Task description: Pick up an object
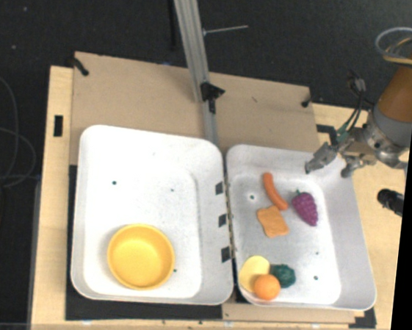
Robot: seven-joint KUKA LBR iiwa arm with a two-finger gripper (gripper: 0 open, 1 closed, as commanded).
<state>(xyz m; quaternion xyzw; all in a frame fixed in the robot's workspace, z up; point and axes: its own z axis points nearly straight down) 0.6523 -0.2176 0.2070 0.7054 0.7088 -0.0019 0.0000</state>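
Hovering with gripper (pixel 334 162) spread and gripping nothing over the right bin's (pixel 353 236) far corner, grapes (pixel 305 207) and carrot (pixel 275 191) lying untouched, pick not yet begun.

Open floor in the right bin (pixel 335 234) beside the purple grapes (pixel 305 207), toys clustered leftward.

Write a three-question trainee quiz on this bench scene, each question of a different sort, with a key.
1. True or false: the yellow bowl lies in the left bin.
2. Which item lies nearest the purple grapes? A) orange ball B) carrot C) bowl
3. Fill in: the tool hovers open over the right bin's ____ rim.

Key: 1 true; 2 B; 3 far. The tool's two fingers stand apart with nothing between them, above the grapes and carrot.
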